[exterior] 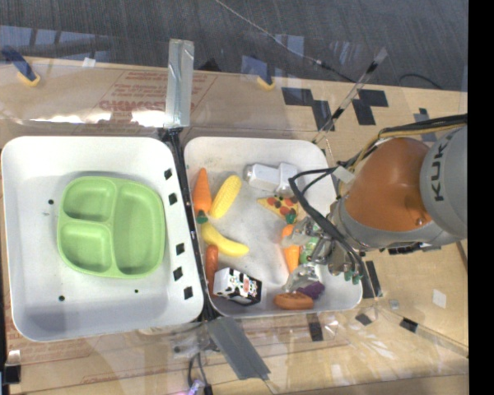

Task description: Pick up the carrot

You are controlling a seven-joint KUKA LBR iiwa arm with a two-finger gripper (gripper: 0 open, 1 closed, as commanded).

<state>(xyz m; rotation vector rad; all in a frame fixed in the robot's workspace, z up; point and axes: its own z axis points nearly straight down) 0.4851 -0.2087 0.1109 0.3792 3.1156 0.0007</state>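
While the carrot (201, 192) lies along the left wall of the right bin (230, 148), upright in my view with its green end toward the bottom, I see nothing gripping it. Just to its right sits a corn cob (226, 197), tilted and almost touching it. Below them a banana (223, 241) lies slantwise, and under that, against the same left wall, there is a small red-orange piece I cannot name with certainty. A black-and-white carton (237, 286) rests near the bin's lower left corner. Toward the upper middle a white bottle (267, 173) lies on its side, with a pizza slice (279, 206) just below it.

On the far side of that bin, well apart from the carrot, I have the gripper (306, 263) low over a cluster of items: a second, smaller orange carrot-like piece (291, 257), a purple item (312, 289), and a brown sausage-shaped one (293, 301) at the bottom wall. I cannot tell the gripper's state from here.

The left bin (33, 163) holds a green divided plate (112, 226), well apart from the arm (395, 192).
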